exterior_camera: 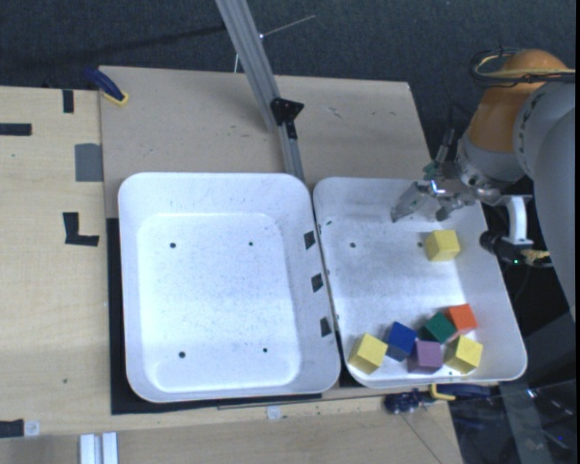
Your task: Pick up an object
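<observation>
Over R bin — jaws spread, nothing between.

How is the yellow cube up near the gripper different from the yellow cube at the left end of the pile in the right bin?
The upper yellow cube sits alone on bare bin floor; the lower-left yellow cube is at the edge of a cluster, close beside the blue cube. The upper one lies just below the gripper; the lower-left one lies near the right bin's front rim, far from it. Both look alike in colour and size.
</observation>
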